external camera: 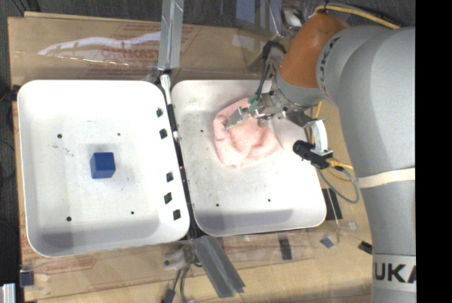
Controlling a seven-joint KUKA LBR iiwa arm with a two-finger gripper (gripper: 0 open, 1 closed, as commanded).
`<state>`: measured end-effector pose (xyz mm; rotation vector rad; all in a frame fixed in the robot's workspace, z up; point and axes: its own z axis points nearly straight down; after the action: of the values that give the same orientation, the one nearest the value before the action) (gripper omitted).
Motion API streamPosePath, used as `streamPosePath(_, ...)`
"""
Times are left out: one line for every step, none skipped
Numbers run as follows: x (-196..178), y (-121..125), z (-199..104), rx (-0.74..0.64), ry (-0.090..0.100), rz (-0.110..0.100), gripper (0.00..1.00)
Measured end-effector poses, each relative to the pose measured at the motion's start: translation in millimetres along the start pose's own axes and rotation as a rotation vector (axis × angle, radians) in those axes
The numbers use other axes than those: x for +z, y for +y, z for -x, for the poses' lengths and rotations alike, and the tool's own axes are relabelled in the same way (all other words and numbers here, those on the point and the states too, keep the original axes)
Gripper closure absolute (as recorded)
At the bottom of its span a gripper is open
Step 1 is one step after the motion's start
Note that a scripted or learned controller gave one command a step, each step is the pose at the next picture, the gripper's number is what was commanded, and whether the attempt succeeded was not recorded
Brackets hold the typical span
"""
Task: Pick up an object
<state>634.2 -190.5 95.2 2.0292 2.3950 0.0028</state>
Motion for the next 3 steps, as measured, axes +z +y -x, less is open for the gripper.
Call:
streamPosePath(-0.2,22.5,20.7,-0.077,-0.001,0.001,0.0)
streamPosePath(0.5,25.1,2.7,-0.372,0.0,0.0,0.0)
streamPosePath(-0.8,2.6,17.9,-0.391,-0.001,0.003,0.0)
